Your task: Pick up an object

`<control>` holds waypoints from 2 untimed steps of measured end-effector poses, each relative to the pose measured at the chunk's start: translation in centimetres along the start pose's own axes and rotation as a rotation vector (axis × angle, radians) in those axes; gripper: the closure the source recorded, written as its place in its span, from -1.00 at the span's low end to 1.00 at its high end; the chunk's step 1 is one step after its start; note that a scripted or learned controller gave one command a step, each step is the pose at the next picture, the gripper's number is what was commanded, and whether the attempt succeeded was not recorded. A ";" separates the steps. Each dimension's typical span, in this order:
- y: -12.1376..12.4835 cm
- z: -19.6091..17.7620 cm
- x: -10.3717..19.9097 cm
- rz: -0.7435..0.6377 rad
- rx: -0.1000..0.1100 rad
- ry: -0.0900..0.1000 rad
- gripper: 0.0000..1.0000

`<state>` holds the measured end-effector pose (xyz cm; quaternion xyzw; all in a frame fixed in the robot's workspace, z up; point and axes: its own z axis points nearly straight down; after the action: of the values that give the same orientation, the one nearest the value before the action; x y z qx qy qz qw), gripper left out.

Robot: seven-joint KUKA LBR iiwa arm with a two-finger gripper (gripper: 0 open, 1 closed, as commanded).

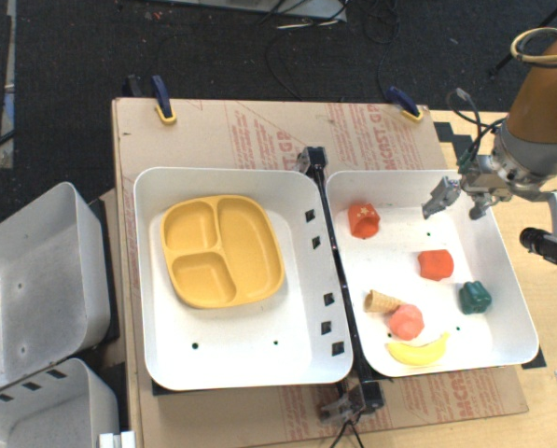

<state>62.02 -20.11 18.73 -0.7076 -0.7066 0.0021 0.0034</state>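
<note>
The gripper (458, 197) hangs above the far right part of the right bin (516, 278), its 2 fingers spread apart with nothing between them. One fingertip (436, 205) points down toward the bin's far middle, the other sits nearer the bin's right wall. Above it the arm (539, 101) shows its orange band and grey wrist at the right edge of the view.

6 toys lie in the right bin. A red pepper-like piece (363, 219) sits at the far left, left of the gripper and apart from it. A red-orange block (436, 264) lies near the middle, below the gripper. A dark green piece (475, 297) rests near the right wall. Toward the near side, an ice-cream cone (382, 300) lies on its side just beside a pink ball-like fruit (407, 322), and a yellow banana (417, 350) lies nearest the front rim, touching or almost touching the pink fruit.

The left bin (301, 343) holds a yellow divided plate (222, 250) with 3 compartments.
</note>
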 end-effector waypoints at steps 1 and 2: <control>0.9 5.8 0.0 -0.004 -0.001 0.000 -1.00; 0.9 9.9 0.0 -0.004 -0.002 0.000 -1.00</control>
<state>62.83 -20.05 8.80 -0.7062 -0.7081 0.0014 0.0025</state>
